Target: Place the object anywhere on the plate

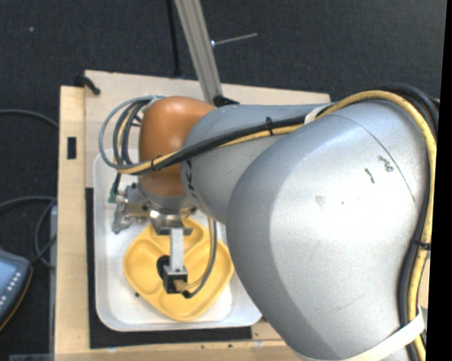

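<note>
From the camera above, we see the gripper (161, 214) over the yellow plate (208, 289), which lies directly beneath it in the white bin (108, 298). We cannot tell whether the gripper is spread or closed together.

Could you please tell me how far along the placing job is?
Done: the claw hangs right over the plate in the bin. In hand: unclear, since the arm hides whether it holds anything. Left: the placing itself; I can't confirm an object resting on the plate.
</note>
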Robot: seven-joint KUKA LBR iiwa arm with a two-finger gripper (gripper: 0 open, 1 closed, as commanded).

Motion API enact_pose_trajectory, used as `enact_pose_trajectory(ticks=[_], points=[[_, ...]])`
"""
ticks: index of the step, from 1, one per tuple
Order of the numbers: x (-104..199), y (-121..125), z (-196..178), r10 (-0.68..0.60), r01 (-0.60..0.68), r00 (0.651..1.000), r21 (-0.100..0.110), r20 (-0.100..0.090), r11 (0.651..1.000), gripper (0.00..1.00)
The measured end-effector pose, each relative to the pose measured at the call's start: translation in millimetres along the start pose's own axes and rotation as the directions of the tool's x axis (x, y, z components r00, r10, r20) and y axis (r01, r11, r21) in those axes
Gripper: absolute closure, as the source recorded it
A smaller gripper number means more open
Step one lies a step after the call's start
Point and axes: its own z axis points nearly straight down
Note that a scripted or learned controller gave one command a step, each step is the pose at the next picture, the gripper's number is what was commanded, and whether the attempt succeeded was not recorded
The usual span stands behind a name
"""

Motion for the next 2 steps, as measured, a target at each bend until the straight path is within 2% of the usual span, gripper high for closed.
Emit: enact_pose_trajectory(ticks=[1, 2], points=[[1.2, 2.4, -15.5, 0.004, -0.004, 1.000, -0.006, -0.009, 1.000, 1.00], [-29.9, -71.3, -165.5, -0.006, 0.006, 1.000, -0.015, -0.009, 1.000, 1.00]])
